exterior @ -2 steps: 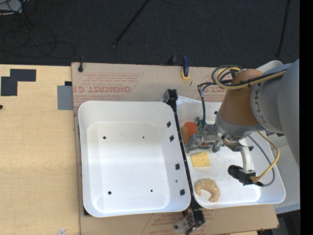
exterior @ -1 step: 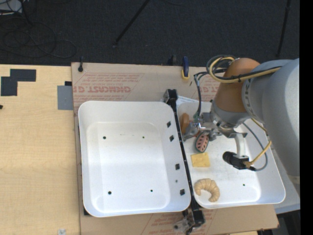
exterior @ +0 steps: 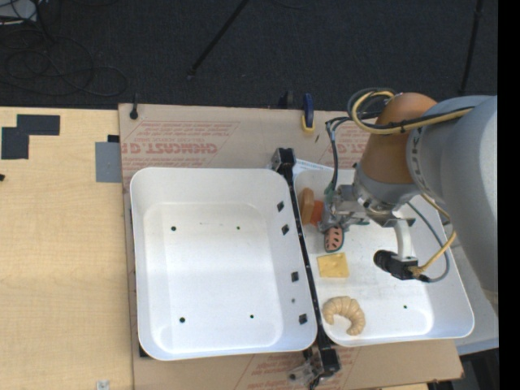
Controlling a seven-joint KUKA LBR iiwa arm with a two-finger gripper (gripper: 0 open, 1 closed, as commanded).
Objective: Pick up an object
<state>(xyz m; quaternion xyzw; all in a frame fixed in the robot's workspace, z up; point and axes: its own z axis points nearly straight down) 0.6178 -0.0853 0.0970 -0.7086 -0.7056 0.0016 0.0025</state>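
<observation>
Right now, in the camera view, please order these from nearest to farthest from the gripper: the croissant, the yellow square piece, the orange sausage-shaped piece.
From the gripper:
1. Orange sausage-shaped piece, just to its left, by the divider between the bins.
2. Flat yellow square piece, just below it; these two are nearly too close to call.
3. Tan croissant, lowest in the right bin.

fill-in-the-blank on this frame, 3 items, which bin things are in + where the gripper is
1. The croissant lies in the ____ bin.
2. The yellow square sits between the croissant and the ____.
3. The gripper hangs over the ____ bin.

Missing words: right; gripper; right
</observation>
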